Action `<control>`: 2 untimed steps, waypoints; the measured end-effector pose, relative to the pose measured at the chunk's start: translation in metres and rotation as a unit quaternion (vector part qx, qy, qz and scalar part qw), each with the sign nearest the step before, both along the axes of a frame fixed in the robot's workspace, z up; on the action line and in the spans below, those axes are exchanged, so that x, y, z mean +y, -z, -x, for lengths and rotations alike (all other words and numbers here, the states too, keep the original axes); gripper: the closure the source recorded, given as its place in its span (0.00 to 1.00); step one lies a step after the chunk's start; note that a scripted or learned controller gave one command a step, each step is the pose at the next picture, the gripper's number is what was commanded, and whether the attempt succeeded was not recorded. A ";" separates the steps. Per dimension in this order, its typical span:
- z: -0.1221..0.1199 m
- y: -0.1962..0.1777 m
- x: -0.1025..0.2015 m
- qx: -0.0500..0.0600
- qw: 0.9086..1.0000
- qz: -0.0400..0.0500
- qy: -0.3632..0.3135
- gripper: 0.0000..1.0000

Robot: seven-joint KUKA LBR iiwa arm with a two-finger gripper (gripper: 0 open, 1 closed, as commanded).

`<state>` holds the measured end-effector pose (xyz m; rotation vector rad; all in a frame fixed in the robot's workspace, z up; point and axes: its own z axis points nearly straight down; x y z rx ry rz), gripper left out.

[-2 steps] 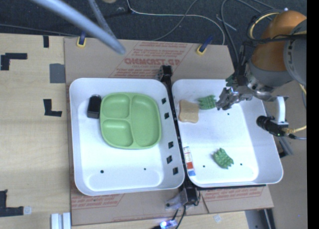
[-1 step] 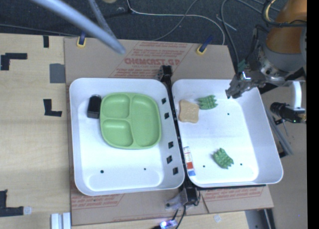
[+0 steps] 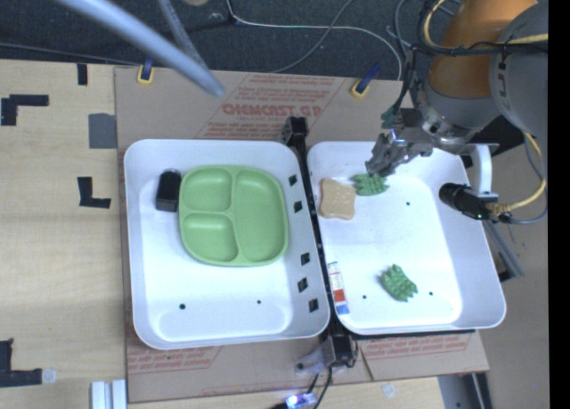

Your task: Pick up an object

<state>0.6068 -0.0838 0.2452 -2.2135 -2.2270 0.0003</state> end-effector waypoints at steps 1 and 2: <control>-0.009 -0.005 0.054 0.000 1.000 0.000 0.000 1.00; -0.018 0.008 0.099 0.000 1.000 0.001 0.001 1.00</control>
